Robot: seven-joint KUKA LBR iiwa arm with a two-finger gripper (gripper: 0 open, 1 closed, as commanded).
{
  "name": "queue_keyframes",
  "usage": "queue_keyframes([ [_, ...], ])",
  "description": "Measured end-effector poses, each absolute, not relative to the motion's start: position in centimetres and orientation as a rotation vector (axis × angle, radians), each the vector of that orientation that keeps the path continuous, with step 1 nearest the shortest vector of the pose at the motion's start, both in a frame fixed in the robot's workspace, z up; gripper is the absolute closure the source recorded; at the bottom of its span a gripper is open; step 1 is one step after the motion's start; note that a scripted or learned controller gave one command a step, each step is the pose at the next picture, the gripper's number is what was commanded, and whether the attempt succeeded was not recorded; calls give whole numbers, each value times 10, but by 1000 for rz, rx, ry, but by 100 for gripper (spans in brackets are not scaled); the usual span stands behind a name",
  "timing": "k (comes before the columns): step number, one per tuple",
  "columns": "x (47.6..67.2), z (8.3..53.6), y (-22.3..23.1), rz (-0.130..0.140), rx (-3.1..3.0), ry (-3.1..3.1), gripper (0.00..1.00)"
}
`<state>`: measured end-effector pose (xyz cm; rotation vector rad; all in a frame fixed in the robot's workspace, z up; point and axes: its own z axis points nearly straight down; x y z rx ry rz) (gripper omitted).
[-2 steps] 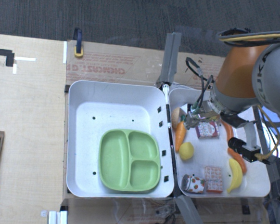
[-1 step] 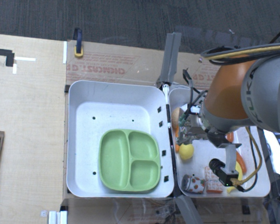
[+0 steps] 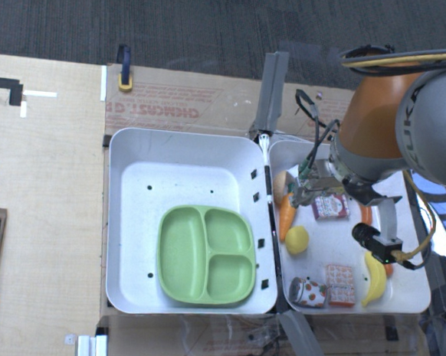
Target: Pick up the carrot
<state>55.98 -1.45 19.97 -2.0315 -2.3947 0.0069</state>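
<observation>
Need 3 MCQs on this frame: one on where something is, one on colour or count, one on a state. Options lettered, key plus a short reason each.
1. Where does the carrot lie?
A. In the left bin, on the tray
B. In the right bin, along its left wall
C. On the bench outside both bins

2. How many compartments does the green tray have?
A. Two
B. Three
C. Five

3. What is the state of the banana?
A. Lying in the right bin
B. Standing on the tray
C. Hanging over the bin rim

Key:
1 B: the orange carrot rests against the left wall of the right bin, above the lemon.
2 B: one long section on the left and two smaller ones on the right.
3 A: it lies flat near the right bin's right side, beside the small red-and-white box.
</observation>
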Motion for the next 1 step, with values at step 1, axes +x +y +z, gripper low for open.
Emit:
queue_keyframes([
  [1,500,189,21,12,-2675,-1643,100],
])
